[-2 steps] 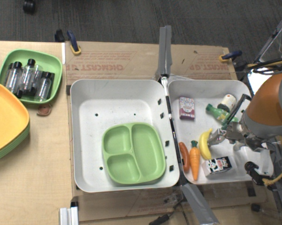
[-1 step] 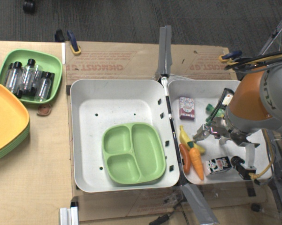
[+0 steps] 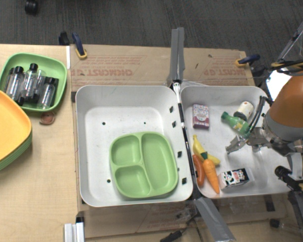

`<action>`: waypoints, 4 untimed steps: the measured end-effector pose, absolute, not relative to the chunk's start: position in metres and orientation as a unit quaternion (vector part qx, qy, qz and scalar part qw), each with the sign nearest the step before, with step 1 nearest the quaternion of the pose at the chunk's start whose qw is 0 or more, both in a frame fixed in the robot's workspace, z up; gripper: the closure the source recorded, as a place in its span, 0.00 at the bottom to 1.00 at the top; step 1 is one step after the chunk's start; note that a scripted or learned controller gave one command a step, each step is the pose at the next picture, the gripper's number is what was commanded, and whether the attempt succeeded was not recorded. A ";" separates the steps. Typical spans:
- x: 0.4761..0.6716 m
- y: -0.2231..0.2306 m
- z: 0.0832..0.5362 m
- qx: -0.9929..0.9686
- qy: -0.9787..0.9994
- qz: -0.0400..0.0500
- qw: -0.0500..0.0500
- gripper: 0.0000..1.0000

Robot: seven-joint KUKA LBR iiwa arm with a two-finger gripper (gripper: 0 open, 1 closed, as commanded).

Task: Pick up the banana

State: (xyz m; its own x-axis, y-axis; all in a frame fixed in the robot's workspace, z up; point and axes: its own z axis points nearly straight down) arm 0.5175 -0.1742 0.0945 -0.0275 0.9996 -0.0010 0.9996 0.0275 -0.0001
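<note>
The banana (image 3: 199, 148) is small and yellow and lies at the left side of the right bin (image 3: 219, 99), close to the divider. Its lower end touches an orange carrot (image 3: 210, 174). My gripper (image 3: 233, 145) hangs over the middle of the right bin, roughly a hand's width to the right of the banana and apart from it. A green bottle with a white cap (image 3: 240, 114) lies just above the gripper. The grey arm with its orange band (image 3: 291, 109) comes in from the right edge.
A purple box (image 3: 200, 116) lies above the banana, and a small black-and-white carton (image 3: 235, 178) lies below the gripper. The left bin (image 3: 91, 135) holds a green divided plate (image 3: 142, 164). Left of the bins are a green tray of bottles (image 3: 31, 82) and yellow plates (image 3: 7, 130).
</note>
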 end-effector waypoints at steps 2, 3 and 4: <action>0.477 -0.205 0.099 0.751 0.660 0.000 -0.003 1.00; 0.509 -0.167 0.124 0.837 0.547 -0.002 -0.001 1.00; 0.495 -0.115 0.119 0.885 0.466 -0.003 -0.002 1.00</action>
